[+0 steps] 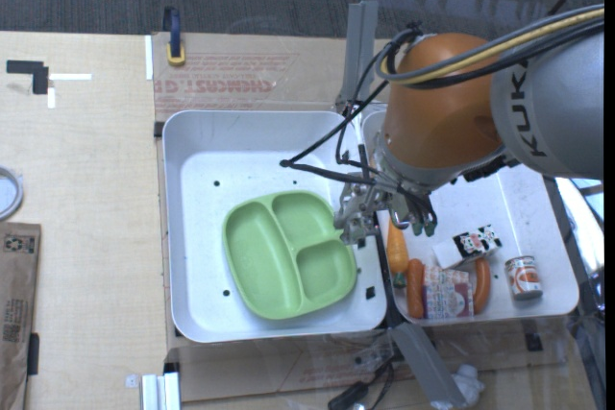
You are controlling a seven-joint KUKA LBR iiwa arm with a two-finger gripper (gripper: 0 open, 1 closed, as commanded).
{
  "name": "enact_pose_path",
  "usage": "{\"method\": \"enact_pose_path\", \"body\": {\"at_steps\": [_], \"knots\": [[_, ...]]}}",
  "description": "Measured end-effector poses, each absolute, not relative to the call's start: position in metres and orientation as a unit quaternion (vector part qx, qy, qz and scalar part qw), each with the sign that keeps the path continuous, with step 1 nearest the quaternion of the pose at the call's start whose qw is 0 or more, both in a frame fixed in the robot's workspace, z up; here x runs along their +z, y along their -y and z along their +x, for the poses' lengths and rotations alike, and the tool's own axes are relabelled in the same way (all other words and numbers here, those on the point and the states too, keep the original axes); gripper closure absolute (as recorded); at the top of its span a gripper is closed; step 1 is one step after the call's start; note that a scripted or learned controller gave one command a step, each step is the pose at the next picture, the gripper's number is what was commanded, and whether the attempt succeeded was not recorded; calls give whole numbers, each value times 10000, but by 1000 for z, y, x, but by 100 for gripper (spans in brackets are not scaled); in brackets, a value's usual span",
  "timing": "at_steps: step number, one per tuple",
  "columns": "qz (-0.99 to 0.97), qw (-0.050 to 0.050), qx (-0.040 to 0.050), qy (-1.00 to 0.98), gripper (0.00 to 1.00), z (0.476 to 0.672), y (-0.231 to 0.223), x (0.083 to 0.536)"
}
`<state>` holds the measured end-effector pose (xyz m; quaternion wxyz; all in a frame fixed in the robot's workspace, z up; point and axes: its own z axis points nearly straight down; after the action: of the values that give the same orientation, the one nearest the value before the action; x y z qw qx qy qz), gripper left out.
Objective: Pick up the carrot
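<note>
The carrot (396, 251) is a short orange piece lying lengthwise against the left wall of the right bin (548, 206). My gripper (370, 214) hangs under the orange wrist band over the divide between the two bins. It is just above and to the left of the carrot's upper end. Nothing orange shows in the gripper, and the wrist hides much of it.
A green three-compartment plate (288, 254) fills the middle of the left bin (192, 206), its right edge under the gripper. Just below the carrot in the right bin lie a pack of sausages (447, 291), a small can (524, 278) and a white-and-black item (471, 243). Black cables trail from the wrist.
</note>
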<state>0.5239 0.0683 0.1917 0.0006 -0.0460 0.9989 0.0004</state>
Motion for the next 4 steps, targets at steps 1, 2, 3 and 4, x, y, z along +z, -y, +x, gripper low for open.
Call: {"method": "enact_pose_path", "body": {"at_steps": [1,2,3,4], "knots": [[-439,26,11,-9990,100,526,-68,201],[-1622,14,7,-9868,100,546,-148,208],[-2562,28,5,-9666,100,601,-111,246],[-4055,7,4,-9141,100,547,-38,247]]}}
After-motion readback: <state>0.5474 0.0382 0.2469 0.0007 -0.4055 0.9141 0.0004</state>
